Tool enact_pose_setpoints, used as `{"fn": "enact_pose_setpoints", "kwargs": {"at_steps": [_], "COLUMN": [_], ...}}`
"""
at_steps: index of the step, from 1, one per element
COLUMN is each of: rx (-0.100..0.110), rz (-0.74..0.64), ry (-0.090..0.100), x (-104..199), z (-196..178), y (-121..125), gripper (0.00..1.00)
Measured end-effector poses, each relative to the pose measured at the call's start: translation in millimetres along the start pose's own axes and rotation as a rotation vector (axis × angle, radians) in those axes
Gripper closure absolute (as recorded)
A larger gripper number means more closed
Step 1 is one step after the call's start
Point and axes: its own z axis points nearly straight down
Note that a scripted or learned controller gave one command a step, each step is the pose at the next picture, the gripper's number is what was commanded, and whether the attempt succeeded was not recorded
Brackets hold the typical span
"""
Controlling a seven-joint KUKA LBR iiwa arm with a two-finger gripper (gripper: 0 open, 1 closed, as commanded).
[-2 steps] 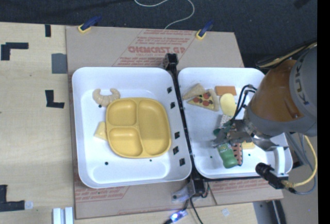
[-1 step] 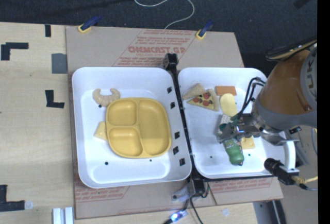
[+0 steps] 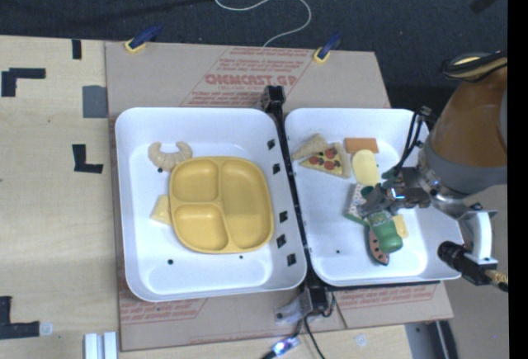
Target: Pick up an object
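Note:
My gripper hangs low over the right bin, above a small heap of toy food. Just under it lies a green piece, with a watermelon slice along its lower left side and a pale yellow piece to its right. A yellow oval piece lies just up and left of the gripper. Further up are an orange block and a pizza slice. What the gripper touches is hidden by its own body.
The left bin holds a yellow divided plate, a tan croissant-like piece and a yellow wedge tucked at the plate's left. The grey and orange arm fills the right side. A black divider separates the bins.

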Motion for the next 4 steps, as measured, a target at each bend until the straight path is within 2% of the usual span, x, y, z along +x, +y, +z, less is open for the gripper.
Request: {"fn": "enact_pose_setpoints", "kwargs": {"at_steps": [2,4], "rx": [0.004,0.005], "rz": [-0.006,-0.005], "ry": [0.002,0.001], "x": [94.9,189.1], "z": [-9.6,1.5], "y": [20.7,40.6], "gripper": [1.0,1.0]}}
